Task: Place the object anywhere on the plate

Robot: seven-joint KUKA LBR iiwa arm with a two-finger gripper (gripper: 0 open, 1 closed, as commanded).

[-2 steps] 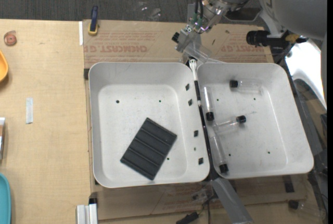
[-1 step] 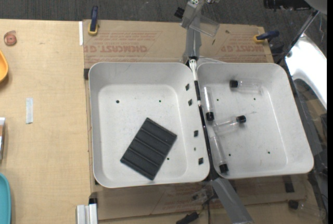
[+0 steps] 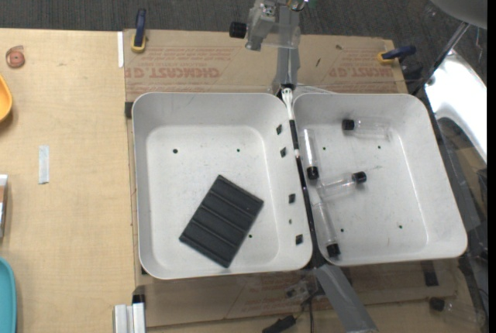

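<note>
A black ribbed rectangular plate [image 3: 222, 220] lies at an angle on the floor of the left bin [image 3: 155, 169], toward its front. Several clear tubes with black caps lie in the right bin [image 3: 434, 169]. One tube [image 3: 366, 126] is near the back, another [image 3: 342, 182] is in the middle, and a third [image 3: 327, 229] lies along the left wall. My gripper [image 3: 287, 80] hangs over the back edge where the two bins meet, well behind the plate and apart from the tubes. What it carries, if anything, is not discernible.
Brown cardboard [image 3: 209, 64] lies behind the bins, held by clamps [image 3: 139, 33]. A wooden bench surface [image 3: 70, 169] stretches to the left, with an orange item [image 3: 4, 103] and a teal item [image 3: 6, 296] at its edge. The divider between the bins bears black clips [image 3: 294, 169].
</note>
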